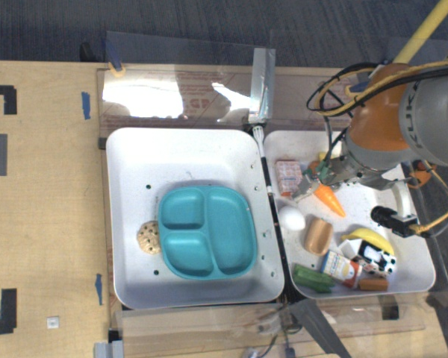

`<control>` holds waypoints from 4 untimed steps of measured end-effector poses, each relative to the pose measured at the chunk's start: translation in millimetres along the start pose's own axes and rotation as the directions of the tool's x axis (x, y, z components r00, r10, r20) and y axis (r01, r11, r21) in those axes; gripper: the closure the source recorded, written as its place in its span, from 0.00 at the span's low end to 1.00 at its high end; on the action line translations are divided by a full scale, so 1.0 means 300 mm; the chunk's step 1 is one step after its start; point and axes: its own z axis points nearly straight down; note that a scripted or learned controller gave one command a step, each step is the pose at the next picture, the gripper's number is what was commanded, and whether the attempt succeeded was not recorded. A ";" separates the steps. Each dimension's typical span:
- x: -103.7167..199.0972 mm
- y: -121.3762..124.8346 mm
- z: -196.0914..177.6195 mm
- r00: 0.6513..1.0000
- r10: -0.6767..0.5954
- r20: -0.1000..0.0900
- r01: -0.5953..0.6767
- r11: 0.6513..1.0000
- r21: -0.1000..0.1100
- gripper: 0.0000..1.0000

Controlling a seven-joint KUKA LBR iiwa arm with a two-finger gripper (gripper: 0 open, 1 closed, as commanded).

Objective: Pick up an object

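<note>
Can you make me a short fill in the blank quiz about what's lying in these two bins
1. The teal divided tray lies in the ____ bin of the camera view.
2. The cookie rests against the tray's ____ edge.
3. The arm's hand is low over the right bin, next to the ____ carrot.
4. The white ball lies just below the pink ____.

Missing words: left; left; orange; box
</note>
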 end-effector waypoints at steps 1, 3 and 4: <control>0.001 -0.001 -0.024 1.000 0.001 0.000 -0.001 1.000 0.002 1.00; 0.344 0.315 -0.273 0.920 0.393 0.001 -0.393 0.920 0.008 1.00; 0.298 0.200 -0.278 0.967 0.254 0.000 -0.253 0.967 0.007 1.00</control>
